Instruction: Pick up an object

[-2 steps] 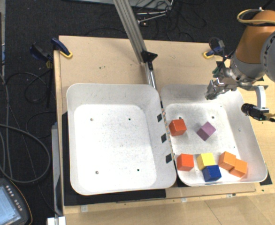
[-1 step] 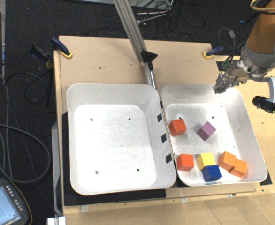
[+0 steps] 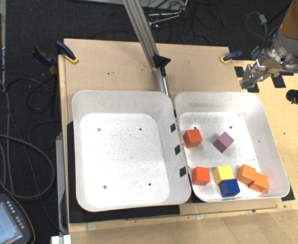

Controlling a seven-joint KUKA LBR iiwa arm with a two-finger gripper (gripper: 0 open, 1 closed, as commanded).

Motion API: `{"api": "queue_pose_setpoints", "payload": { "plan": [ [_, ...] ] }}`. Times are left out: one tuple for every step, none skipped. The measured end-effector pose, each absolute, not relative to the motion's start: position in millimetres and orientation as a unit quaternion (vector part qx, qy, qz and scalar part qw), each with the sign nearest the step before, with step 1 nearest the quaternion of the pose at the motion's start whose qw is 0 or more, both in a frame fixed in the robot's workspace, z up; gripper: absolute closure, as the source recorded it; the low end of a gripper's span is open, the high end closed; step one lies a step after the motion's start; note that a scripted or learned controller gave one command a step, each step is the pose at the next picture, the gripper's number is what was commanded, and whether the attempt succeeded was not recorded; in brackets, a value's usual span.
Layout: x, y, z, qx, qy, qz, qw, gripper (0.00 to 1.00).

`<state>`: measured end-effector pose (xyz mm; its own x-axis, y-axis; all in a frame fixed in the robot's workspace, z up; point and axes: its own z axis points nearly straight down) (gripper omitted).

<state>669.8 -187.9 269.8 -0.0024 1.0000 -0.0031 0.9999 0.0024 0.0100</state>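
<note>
The left bin lies far down and to the left of the gripper, across the whole bench, and it offers nothing to grasp. All the candidates sit in the right bin, which starts just below the gripper and runs down and left from it.

Reading that bin from left to right, the first orange cube rests near the divider, down and well to the left of the gripper. Below it, further off, a second orange cube sits at the near wall. The yellow cube stands just beside that one, with the blue cube touching its lower right corner. The purple cube stands apart in the open middle of the bin, below and slightly left of the gripper; it looks the easiest to reach, since no neighbour crowds it. Farthest right, two orange blocks lie pressed together, almost straight below the gripper but at the far end of the bin.

The blocks are small, matte and roughly cubic, so none has a marked long axis; the purple one is turned diamond-wise to the bin walls, which would probably call for a wrist turn.

The gripper hangs above the bench outside the bin's upper rim, carrying nothing, and whether it is spread or closed cannot be told. Descent has not begun.
</note>
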Motion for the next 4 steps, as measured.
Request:
{"api": "queue_pose_setpoints", "payload": {
  "plan": [
    [660.0, -130.9, 274.7, 0.704, 0.71, 0.0008, -0.001, 1.0],
    [654.9, -79.8, 257.5, 0.704, 0.71, -0.0002, -0.002, 1.0],
    [643.1, -20.2, 260.6, 0.704, 0.71, 0.0004, -0.001, 1.0],
    [632.4, 36.4, 262.5, 0.704, 0.71, 0.0003, -0.001, 1.0]
  ]
}}
